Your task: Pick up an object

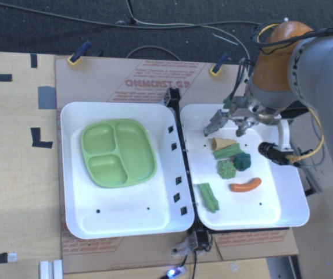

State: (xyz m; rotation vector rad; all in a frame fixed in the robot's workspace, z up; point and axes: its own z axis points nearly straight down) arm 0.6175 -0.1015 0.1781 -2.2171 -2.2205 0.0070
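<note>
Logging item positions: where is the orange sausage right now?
The orange sausage lies in the right bin, just below the dark green broccoli.

The arm (314, 63) is built of smooth, rounded grey segments with a matte sheen, the largest a broad grey cylinder. Above the wrist sits a glossy orange band (274, 57), domed and bulbous, catching a pale highlight on top. Thin yellow and dark cables (314, 127) loop around the orange section and trail down the arm's side. The end effector (229, 124) is a dark grey metal assembly with two slim fingers, and a black cylindrical fitting (272, 151) juts out beside it.
</note>
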